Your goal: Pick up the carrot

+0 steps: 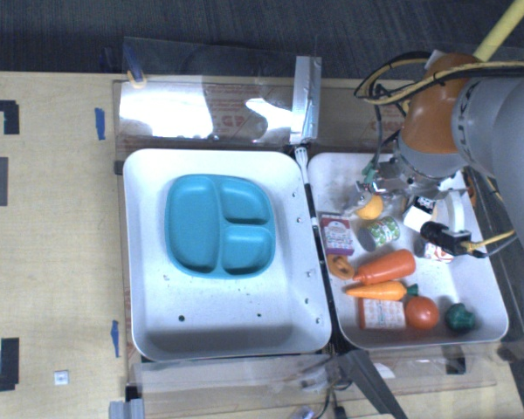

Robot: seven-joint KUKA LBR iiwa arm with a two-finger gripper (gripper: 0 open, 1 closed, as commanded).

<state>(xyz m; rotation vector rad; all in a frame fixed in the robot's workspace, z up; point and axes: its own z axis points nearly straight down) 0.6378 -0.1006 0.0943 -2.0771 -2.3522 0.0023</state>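
The carrot (376, 291) lies in the right bin (485, 299), well below the claw (386, 197), under a larger orange vegetable (385, 266). The claw hangs low over a small yellow piece (369, 207) and a green-labelled can (383, 231); its opening cannot be told.

Arm (498, 129) cut by right edge; hides right bin (485, 321) far corner.

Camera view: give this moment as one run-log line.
gripper: over right bin's far end | orange tapered carrot: lying in bin, ungrasped | blue divided plate: left bin
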